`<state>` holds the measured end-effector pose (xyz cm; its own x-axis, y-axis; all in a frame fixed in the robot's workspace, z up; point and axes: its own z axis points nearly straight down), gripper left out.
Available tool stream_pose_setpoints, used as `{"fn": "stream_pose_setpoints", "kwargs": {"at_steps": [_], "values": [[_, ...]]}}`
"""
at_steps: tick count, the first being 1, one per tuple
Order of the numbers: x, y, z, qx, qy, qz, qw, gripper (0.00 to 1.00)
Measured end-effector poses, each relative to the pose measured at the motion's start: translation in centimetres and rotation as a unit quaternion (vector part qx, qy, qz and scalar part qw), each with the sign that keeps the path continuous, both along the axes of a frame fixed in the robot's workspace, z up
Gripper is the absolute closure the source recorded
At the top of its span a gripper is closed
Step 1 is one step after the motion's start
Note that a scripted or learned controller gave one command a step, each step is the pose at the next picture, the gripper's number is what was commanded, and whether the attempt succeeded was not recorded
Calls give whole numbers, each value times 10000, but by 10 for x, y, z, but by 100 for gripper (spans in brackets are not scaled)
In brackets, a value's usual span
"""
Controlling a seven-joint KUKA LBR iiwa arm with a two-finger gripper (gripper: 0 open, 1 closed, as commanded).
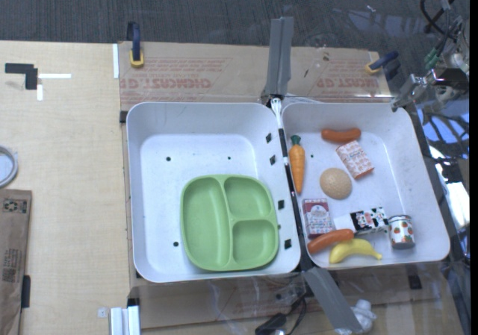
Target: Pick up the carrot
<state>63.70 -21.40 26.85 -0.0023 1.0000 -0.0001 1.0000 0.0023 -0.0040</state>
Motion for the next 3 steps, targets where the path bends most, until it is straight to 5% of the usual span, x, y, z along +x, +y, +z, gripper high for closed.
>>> {"fn": "stream_pose_setpoints", "kwargs": {"at_steps": [1,2,3], "values": [[23,-7,44,-9,-15,655,9979,0],[22,36,-177,-6,-19,202,9998,0],[22,36,-170,-11,-6,215,9998,100]]}}
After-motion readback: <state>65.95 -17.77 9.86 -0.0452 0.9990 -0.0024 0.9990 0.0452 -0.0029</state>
